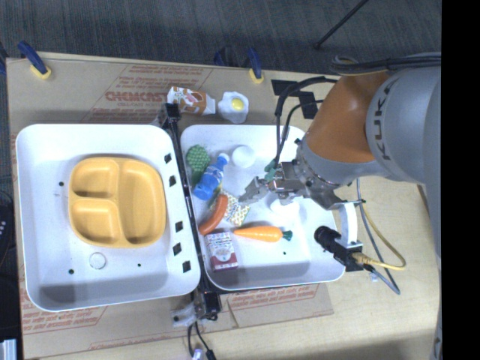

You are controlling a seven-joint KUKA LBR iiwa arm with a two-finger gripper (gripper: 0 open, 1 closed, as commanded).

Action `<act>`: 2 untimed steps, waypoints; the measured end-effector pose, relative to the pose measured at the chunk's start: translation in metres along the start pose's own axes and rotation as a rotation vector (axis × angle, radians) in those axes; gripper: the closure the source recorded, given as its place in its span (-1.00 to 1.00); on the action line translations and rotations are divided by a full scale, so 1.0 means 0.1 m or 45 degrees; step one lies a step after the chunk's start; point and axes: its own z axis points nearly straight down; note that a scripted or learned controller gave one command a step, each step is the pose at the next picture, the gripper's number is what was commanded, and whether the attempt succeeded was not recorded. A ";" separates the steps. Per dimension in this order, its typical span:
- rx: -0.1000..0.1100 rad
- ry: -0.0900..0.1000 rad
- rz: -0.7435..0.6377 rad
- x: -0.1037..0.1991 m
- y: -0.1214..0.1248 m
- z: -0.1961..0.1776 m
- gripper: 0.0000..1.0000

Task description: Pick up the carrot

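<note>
The carrot (259,234) lies in the right bin (319,272), at 6 o'clock from the fingers (259,188), apart; whether they are open cannot be told.

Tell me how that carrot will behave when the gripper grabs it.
The carrot looks like smooth, moulded plastic, so probably stiff and light. Its tapered, rounded body lies flat on the right bin floor, so it may roll or slip if pinched off-centre. The gripper hovers above it.

1 fixed camera above the table, looking down at a slant on 2 shallow white plastic bins (45,201).
</note>
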 end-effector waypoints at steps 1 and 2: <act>-0.023 -0.003 0.032 -0.10 -0.31 1.02 -1.00; -0.019 -0.004 0.026 -0.10 -0.31 0.93 1.00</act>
